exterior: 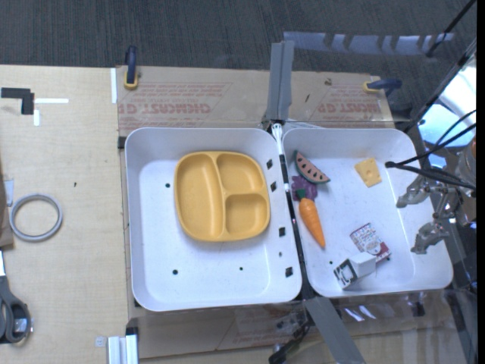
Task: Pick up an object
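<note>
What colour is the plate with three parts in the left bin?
Yellow. The plate shows plainly in the camera view.

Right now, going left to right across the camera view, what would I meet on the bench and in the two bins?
Roll of tape → yellow divided plate → carrot → small carton → tool at the right bin's right edge.
</note>
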You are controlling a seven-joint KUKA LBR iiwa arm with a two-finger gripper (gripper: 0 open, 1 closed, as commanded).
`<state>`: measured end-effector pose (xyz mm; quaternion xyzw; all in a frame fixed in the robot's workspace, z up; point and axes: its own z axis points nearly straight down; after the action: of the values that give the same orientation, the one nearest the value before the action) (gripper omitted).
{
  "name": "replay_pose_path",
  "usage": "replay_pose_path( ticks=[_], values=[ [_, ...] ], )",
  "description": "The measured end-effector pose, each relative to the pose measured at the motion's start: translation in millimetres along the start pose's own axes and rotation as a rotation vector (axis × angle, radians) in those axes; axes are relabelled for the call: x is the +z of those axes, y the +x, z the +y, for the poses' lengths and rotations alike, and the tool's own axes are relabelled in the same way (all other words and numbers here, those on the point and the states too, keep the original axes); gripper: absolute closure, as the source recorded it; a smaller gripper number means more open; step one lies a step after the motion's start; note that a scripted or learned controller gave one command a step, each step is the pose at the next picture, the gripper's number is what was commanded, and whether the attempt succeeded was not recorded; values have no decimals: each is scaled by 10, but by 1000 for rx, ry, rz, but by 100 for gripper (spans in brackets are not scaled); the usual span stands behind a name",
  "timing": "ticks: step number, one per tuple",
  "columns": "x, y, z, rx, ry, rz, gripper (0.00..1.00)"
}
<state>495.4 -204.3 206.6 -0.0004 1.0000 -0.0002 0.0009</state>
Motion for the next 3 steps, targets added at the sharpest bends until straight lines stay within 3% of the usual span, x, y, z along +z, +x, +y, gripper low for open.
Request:
replay_pose_path(
  ticks=[1, 2, 3],
  values=[
    [978, -423, 261, 251, 0, 2, 0],
    [1144, -968, 737, 439, 1, -2, 0],
    [989, -1537, 1092, 471, 1, -4, 0]
  ],
)
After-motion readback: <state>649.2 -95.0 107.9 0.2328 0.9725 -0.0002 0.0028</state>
